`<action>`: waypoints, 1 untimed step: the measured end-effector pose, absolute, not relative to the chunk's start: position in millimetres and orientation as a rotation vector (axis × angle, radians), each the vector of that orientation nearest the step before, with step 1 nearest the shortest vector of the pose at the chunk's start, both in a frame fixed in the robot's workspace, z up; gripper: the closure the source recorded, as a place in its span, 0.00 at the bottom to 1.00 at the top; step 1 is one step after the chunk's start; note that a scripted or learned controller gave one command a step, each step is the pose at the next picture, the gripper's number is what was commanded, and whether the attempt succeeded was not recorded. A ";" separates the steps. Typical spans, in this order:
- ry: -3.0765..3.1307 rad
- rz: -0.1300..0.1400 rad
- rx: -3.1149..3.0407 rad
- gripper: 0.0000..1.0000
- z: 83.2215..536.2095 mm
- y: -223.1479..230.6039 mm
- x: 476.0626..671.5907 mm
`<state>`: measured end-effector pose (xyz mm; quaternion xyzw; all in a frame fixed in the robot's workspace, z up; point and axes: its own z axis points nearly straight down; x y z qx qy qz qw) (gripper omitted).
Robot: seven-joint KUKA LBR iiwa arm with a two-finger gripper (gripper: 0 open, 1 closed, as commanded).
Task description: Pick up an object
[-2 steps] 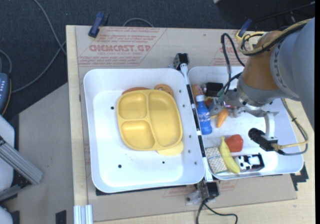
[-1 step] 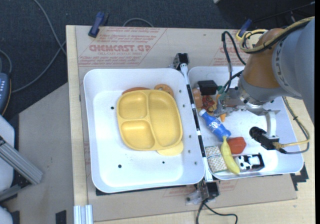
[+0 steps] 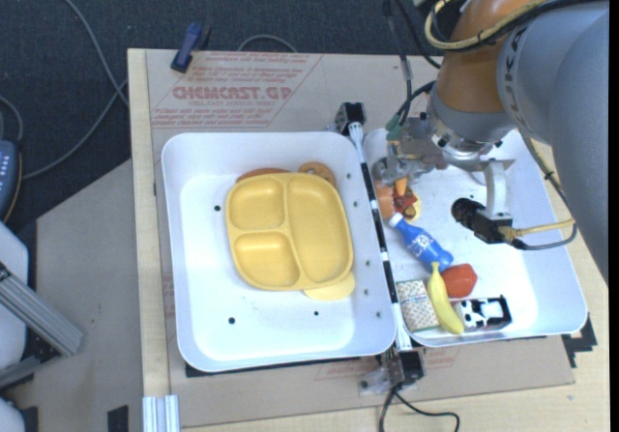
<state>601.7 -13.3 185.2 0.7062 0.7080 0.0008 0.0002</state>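
The arm (image 3: 542, 43) runs off the right and top edges. Its wrist covers part of the right bin (image 3: 542, 275), and the claw's (image 3: 395, 167) fingers cannot be made out. A brown item (image 3: 314, 170) peeks from behind the yellow divided plate (image 3: 288, 230), mostly hidden.

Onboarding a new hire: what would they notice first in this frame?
Likely the yellow divided tray, sitting in the middle of the left bin. Next, the grey arm with its orange band, coming in from the right over the right bin, where a blue bottle, a banana and other small items cluster along the left side.
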 end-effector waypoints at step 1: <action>2.223 0.000 2.217 1.00 194.5 -14.1 601.6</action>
